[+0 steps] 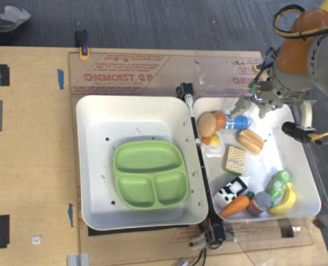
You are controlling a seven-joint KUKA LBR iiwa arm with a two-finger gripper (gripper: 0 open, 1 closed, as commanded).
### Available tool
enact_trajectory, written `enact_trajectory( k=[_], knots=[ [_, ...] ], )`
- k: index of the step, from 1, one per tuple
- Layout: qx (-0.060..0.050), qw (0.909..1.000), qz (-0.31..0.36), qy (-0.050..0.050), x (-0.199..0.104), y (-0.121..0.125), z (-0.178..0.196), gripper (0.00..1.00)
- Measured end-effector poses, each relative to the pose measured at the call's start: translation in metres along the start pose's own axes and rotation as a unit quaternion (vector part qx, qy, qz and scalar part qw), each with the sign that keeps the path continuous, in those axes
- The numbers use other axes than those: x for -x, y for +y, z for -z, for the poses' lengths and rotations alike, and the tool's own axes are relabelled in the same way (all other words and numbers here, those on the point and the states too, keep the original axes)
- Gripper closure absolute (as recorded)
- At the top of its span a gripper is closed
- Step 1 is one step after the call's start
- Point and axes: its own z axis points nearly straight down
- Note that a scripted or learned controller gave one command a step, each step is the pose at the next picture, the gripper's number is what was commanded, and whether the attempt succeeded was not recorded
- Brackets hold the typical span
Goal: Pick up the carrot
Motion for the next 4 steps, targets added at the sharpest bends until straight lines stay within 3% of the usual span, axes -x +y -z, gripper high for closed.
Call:
enact_trajectory(
  k=[1, 2, 3, 4],
  knots=[
    [-0.001, 0.9927, -0.12, -0.001, -0.071, -0.02, 0.038, 0.0],
    [0.006, 0.9884, -0.151, -0.006, -0.051, -0.033, -0.018, 0.0],
    [0.002, 0.9465, -0.323, -0.002, -0.017, -0.037, -0.049, 0.0],
    [0.01, 0.8952, -0.445, 0.003, -0.006, -0.031, -0.05, 0.0]
  ],
)
